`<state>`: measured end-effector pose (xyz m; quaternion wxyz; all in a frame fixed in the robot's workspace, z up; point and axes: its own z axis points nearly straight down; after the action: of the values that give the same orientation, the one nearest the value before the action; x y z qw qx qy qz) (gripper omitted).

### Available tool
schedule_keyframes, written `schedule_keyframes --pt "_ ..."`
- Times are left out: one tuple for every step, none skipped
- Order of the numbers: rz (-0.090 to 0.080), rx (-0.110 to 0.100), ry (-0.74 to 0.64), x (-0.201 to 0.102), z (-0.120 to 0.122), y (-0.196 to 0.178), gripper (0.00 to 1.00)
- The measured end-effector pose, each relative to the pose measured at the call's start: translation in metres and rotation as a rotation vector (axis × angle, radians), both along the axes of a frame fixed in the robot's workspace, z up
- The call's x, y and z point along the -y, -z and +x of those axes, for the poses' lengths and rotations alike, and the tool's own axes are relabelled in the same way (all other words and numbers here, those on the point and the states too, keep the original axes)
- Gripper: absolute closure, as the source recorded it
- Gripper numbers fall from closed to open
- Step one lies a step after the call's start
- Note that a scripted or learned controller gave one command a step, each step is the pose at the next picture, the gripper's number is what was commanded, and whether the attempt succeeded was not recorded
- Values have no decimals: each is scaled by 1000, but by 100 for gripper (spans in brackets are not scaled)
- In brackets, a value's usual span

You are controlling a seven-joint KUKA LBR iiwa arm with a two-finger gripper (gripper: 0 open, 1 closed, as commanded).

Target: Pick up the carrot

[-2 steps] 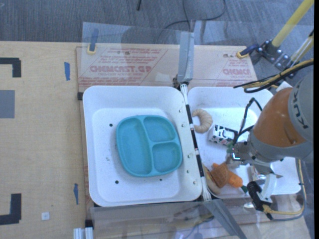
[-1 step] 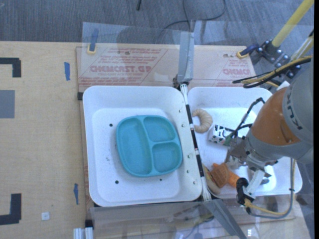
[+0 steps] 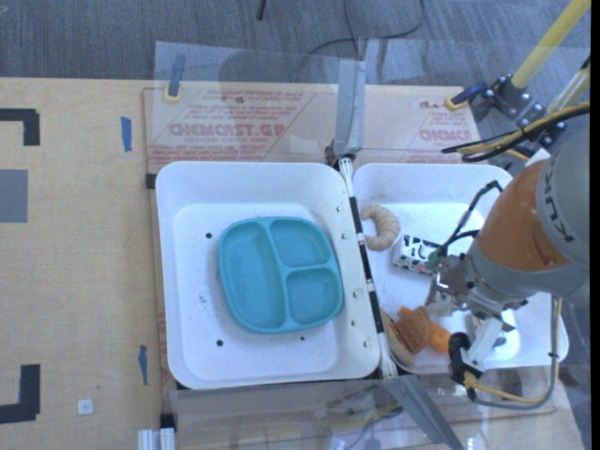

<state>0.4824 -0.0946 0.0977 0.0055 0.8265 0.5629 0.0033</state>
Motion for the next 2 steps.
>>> schedule_keyframes --pt "3 -7 -355 2 -1 9 100" --pt "4 -13 -109 16 -3 -103 100"
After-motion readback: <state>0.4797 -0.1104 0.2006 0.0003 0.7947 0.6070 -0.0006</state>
